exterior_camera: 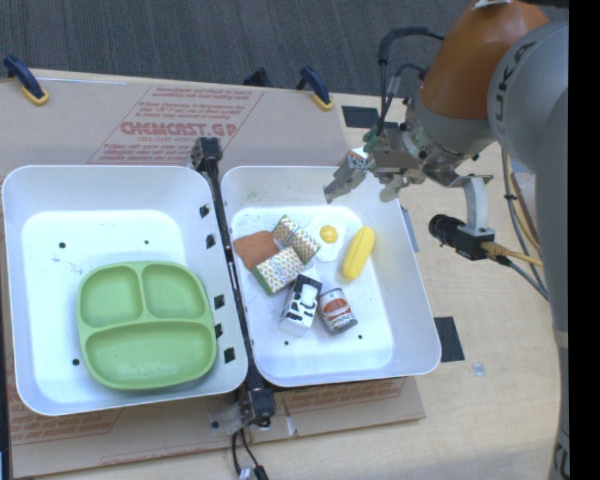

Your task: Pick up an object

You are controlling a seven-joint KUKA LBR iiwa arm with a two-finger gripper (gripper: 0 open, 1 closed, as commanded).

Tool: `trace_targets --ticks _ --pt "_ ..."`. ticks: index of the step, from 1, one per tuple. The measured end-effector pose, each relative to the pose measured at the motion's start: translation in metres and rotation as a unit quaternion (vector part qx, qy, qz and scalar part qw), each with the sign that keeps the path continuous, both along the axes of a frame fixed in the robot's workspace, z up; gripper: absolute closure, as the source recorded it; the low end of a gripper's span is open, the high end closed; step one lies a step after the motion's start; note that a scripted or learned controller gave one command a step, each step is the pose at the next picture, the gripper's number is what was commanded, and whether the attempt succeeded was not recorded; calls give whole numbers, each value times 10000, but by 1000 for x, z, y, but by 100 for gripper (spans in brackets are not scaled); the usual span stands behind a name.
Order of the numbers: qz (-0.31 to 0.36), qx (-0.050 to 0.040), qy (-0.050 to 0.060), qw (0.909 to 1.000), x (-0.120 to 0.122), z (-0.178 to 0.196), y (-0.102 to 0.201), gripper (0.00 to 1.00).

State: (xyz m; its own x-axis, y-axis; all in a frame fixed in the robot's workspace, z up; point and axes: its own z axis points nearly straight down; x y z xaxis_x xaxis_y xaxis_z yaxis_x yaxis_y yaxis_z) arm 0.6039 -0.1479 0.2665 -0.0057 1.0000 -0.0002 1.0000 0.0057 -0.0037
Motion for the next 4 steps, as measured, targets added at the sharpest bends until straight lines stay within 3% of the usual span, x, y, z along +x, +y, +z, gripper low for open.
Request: trace_targets --ticks 1,2,3,4 --pt "-4 3 21 10000 41 -160 -56 0" --pt "0 2 8 10000 -27 -175 -35 0" --pt "25 -4 11 10000 -26 -165 -35 100" --pt "14 2 -6 10000 -78 -75 26 100"
